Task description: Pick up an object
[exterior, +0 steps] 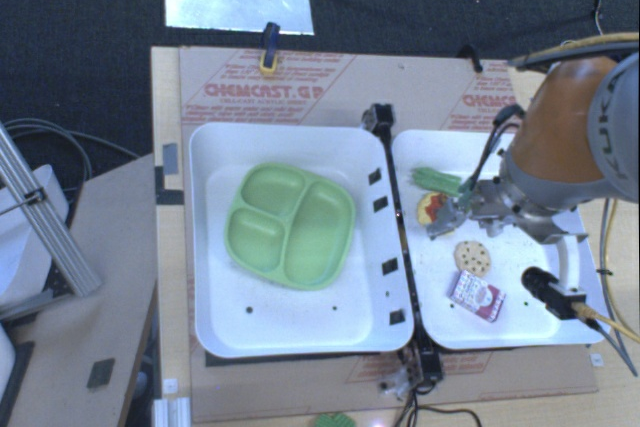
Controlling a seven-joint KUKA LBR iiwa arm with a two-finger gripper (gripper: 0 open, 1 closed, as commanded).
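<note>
Pink packet (pixel 475 295) tilted, long axis down-right, below cookie (pixel 472 258); gripper (pixel 445 220) state unclear.

I see two bins side by side on the bench: the left bin (pixel 215 315) and the right bin (pixel 440 325), touching along a middle divider. A divided plate (pixel 291 225) lies near the centre of the left bin. In the right bin, a leafy item (pixel 437 179) sits at 12 o'clock, a small round item (pixel 430 208) just below it, a cookie (pixel 472 258) at the centre and a small packet (pixel 475 296) at 6 o'clock. The gripper (pixel 447 219) sits just beside the round item, at 9 o'clock from the cookie.
</note>
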